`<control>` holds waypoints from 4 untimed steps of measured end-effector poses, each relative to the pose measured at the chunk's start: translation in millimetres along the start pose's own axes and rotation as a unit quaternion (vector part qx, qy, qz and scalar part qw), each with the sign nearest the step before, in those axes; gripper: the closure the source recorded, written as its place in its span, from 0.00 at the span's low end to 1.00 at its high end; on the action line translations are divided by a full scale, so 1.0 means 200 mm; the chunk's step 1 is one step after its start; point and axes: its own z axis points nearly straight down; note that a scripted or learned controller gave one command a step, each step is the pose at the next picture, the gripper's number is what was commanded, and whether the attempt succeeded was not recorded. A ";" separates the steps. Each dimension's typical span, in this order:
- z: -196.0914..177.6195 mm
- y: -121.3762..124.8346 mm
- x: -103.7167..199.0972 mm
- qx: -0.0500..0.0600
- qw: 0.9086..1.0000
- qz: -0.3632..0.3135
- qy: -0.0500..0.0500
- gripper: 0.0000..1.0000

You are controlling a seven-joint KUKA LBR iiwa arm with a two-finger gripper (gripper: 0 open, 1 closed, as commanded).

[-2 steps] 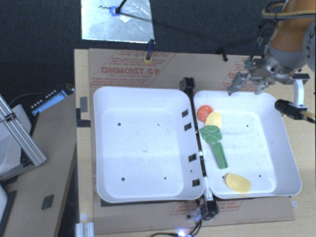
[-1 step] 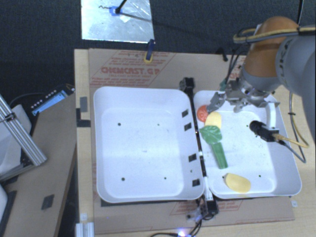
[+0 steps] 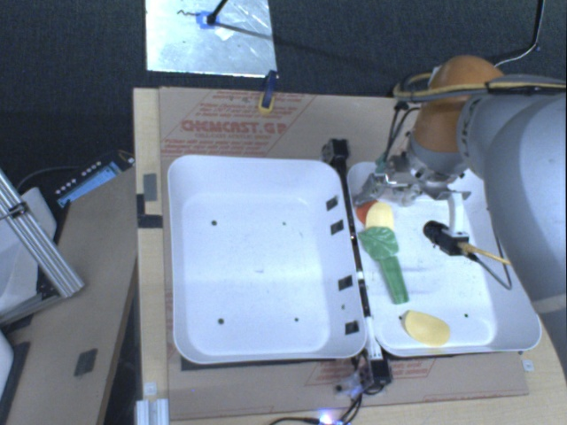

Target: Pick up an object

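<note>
- camera view: the gripper [image 3: 384,193] is seen low over the far left part of the right bin [image 3: 512,324]; whether it is released or clenched cannot be told.
- a pale lump [image 3: 380,215] is seen just beside the gripper, with a red bit [image 3: 361,212] at its left by the bin wall.
- a green piece [image 3: 388,259] is laid aslant, touching the pale lump.
- a yellow disc [image 3: 427,328] is set near the front rim, well apart.
- the left bin [image 3: 257,264] is set alongside.
</note>
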 end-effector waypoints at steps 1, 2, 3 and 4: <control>-0.04 -0.25 0.01 0.002 1.000 0.002 0.001 0.00; -0.10 -0.23 0.01 -0.001 1.000 0.001 0.001 1.00; -0.10 -0.24 0.01 -0.001 1.000 0.001 0.001 0.00; -0.15 -0.23 0.01 -0.003 1.000 0.001 0.001 1.00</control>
